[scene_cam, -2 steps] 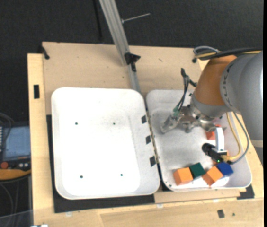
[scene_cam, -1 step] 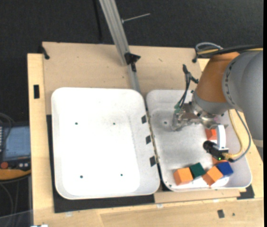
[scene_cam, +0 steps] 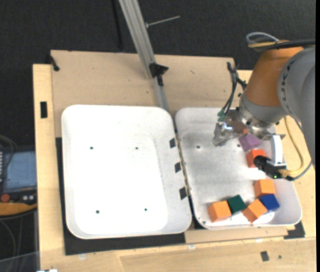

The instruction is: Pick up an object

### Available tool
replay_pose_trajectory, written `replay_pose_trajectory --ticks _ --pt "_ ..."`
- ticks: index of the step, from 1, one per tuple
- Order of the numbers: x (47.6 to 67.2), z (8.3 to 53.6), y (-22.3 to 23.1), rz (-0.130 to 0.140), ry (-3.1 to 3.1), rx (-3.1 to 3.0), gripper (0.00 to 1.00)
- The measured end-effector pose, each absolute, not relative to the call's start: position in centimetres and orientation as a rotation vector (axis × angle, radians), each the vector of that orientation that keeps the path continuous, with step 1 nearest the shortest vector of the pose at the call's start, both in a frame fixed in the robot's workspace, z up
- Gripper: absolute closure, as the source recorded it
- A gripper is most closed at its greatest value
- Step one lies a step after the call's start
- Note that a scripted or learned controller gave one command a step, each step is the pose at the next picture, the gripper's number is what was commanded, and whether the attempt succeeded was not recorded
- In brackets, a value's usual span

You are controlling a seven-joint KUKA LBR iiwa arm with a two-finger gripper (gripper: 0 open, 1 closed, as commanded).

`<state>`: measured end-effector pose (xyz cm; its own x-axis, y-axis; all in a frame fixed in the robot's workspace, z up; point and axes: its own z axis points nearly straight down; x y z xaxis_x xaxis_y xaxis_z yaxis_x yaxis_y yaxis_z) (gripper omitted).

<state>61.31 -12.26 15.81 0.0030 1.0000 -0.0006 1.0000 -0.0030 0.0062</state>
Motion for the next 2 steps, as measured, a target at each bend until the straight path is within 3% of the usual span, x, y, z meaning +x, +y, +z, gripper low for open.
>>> replay_pose_trajectory --ticks 1,2 --pt "60.9 22.1 -12.7 0.007 2.217 2.218 1.00" --pt "61.0 25.6 -12.8 0.006 2.222 2.215 1.00"
